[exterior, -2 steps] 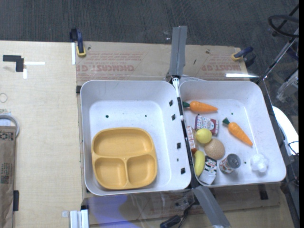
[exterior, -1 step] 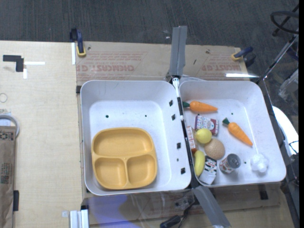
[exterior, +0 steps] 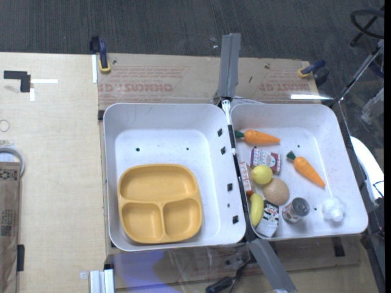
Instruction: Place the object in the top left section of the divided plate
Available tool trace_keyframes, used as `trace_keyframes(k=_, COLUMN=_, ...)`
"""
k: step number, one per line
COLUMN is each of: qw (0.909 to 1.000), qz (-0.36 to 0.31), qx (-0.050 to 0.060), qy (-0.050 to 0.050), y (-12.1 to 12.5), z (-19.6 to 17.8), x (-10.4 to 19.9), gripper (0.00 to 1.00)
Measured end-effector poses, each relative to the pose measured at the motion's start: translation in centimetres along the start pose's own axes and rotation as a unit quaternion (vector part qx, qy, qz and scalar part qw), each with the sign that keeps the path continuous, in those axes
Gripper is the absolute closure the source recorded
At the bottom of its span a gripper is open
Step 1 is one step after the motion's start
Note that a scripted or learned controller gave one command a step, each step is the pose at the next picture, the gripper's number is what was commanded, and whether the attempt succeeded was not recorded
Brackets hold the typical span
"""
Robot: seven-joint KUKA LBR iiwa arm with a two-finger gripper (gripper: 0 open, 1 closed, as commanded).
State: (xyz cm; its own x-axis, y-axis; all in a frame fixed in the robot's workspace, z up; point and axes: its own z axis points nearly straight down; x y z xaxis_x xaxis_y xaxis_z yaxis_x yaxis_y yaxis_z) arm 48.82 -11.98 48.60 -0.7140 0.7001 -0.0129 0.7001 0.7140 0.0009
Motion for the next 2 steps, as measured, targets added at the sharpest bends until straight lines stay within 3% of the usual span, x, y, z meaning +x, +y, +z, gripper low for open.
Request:
trace_keyframes(k=1, qw=0.9955, qz=-0.094, qx=0.000, qy=0.006, y=-3.02, z=4.47, x=-1.60, gripper=1.00)
trace_keyframes(k=2, qw=0.9955, qz=-0.095, qx=0.000, qy=0.004, y=-2.92, z=3.56, x=-1.78, gripper=1.00)
